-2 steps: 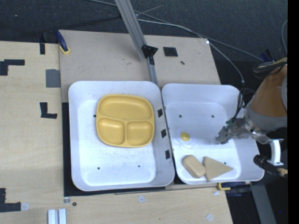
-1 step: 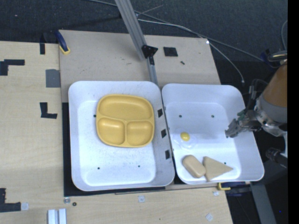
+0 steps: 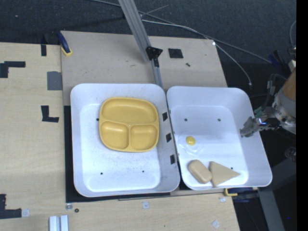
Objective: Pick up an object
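Observation:
The right bin (image 3: 216,100) holds a small yellow ball (image 3: 190,140) near its middle. Close to its front edge lie a tan rounded block (image 3: 198,171) and, touching it on the right, a tan wedge (image 3: 223,173). A yellow divided plate (image 3: 129,123) rests in the left bin (image 3: 120,177). My gripper (image 3: 252,126) hangs at the right bin's right rim, well to the right of the ball and above the wedge in the view. Nothing shows between its tips.
A grey metal pole (image 3: 137,25) slants down from the top to the gap between the bins. Cables run across the dark floor behind the bench. A blue and yellow clamp (image 3: 64,44) sits at the bench's back left corner.

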Motion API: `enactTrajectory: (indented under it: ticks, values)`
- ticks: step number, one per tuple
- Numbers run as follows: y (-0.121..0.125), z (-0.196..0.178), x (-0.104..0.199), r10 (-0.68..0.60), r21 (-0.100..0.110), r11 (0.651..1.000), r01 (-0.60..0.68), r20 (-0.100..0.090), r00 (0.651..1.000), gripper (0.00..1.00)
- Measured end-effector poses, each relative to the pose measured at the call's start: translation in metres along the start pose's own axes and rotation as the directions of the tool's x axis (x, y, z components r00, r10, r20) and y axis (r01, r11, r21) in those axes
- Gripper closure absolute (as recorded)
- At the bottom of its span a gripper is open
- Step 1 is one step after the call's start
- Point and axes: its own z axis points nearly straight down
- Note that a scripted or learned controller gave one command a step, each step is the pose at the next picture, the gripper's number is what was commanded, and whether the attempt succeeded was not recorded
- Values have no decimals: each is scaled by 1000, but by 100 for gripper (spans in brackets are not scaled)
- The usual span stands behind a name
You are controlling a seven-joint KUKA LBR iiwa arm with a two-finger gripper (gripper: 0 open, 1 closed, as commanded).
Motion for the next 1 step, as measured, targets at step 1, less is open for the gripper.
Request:
enactTrajectory:
  ticks: [1]
  values:
    - [1, -53, 0, -1, -2, 1000, 1, 1, 1000, 100]
